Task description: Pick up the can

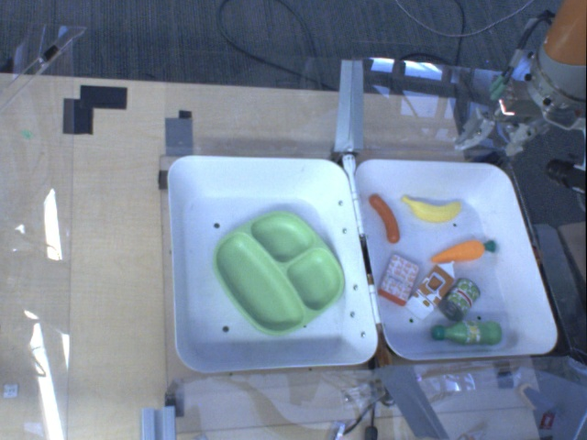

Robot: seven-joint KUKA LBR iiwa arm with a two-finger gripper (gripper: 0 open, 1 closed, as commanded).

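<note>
The can (460, 297) lies on its side in the lower part of the right bin (527, 211). Its long axis slants from lower left to upper right, and its paler end faces the lower left. A green bottle (469, 334) lies just below it, nearly level and almost touching. A small white and brown carton (433, 288) sits against its left side, with a red patterned packet (399, 278) further left. A carrot (466, 251) lies just above, a banana (432, 210) higher still, and a sausage (384, 218) near the bin's left wall. The left bin (188, 273) holds a green divided plate (279, 269). The gripper (500, 128) hovers beyond the right bin's far edge, well apart from the can and up to its right; how wide it stands I cannot tell.
</note>
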